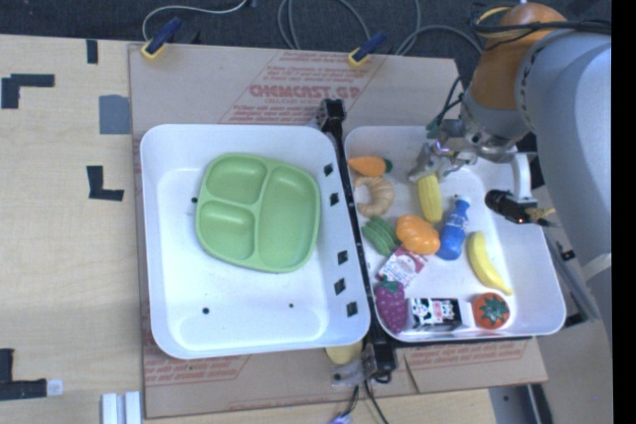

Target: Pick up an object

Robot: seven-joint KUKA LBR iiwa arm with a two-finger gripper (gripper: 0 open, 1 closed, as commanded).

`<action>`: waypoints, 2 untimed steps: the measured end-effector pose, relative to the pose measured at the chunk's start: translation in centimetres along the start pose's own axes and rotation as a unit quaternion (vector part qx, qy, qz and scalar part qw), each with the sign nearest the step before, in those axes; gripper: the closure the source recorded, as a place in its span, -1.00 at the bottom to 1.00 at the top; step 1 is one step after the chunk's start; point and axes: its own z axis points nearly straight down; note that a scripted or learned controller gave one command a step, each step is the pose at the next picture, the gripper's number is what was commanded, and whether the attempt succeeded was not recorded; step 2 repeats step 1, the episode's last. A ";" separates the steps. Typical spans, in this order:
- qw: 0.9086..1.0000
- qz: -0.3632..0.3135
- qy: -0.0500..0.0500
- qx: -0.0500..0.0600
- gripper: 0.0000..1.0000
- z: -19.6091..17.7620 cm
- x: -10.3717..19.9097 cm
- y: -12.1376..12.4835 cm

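My gripper (434,162) hangs over the far part of the right bin (542,278), just above a yellow corn cob (429,198). Around it lie a carrot (367,166), a tan croissant (376,196), an orange (418,234), a blue bottle (453,228), a green pepper (380,235), a banana (487,262), a tomato (491,310), purple grapes (393,304), a small red-and-white packet (401,266) and a black-and-white carton (435,314). Nothing shows between the fingers.
The left bin (164,313) holds a green divided plate (258,211). A black divider with clips runs between the bins. The grey arm with its orange band (507,55) fills the upper right. Cables lie on the dark floor beyond the bench.
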 end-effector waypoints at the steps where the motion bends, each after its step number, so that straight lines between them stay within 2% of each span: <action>1: 1.000 -0.002 0.004 -0.018 1.00 -8.3 5.1 0.6; 2: 1.000 -0.002 0.004 -0.018 1.00 -8.3 5.1 0.6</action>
